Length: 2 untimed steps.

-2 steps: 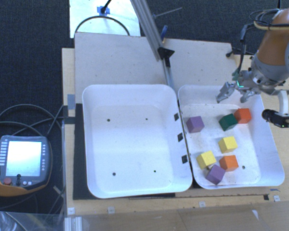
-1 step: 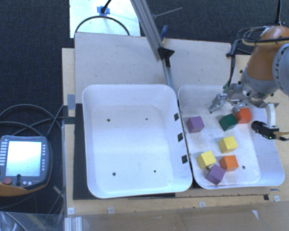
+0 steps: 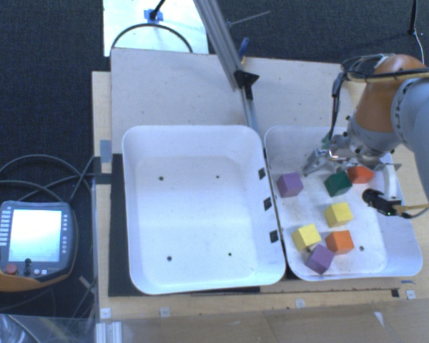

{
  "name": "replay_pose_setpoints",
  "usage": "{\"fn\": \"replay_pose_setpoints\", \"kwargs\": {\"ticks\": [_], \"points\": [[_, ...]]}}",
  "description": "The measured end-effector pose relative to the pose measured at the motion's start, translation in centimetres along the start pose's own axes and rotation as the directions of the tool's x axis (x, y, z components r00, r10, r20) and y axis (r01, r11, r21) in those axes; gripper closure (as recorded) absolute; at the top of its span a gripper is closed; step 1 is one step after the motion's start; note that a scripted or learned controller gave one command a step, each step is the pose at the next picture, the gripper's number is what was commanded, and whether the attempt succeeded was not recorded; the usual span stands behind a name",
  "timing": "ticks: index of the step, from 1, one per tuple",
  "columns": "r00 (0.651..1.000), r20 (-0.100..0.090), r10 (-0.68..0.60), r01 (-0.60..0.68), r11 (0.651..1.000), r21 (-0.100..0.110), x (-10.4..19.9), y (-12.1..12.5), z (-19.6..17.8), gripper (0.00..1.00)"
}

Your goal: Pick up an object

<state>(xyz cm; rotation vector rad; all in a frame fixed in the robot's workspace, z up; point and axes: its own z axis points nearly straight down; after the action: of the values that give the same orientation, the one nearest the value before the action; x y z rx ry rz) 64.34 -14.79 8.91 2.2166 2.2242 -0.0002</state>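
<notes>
Green cube [image 3: 337, 184] in the right bin [image 3: 407, 259], just beneath the claw [image 3: 327, 160]
It sits as a block with no long axis, edges skewed to the bin walls, beside a red-orange cube [image 3: 360, 174]. The claw's metal fingers are spread apart above it, clasping nothing; purple cube [image 3: 290, 184] lies to its left

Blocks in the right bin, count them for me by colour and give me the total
Purple blocks: 2
Yellow blocks: 2
Orange blocks: 2
Green blocks: 1
Total: 7, all in the right bin.
</notes>
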Motion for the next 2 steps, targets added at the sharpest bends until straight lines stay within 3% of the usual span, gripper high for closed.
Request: {"fn": "replay_pose_setpoints", "kwargs": {"ticks": [1, 2], "points": [[1.000, 0.001, -0.002, 0.002, 1.000, -0.005, 0.0, 0.2, -1.4, 1.00], [1.000, 0.000, -0.001, 0.001, 1.000, -0.006, -0.1, 0.4, -5.8, 1.00]]}}
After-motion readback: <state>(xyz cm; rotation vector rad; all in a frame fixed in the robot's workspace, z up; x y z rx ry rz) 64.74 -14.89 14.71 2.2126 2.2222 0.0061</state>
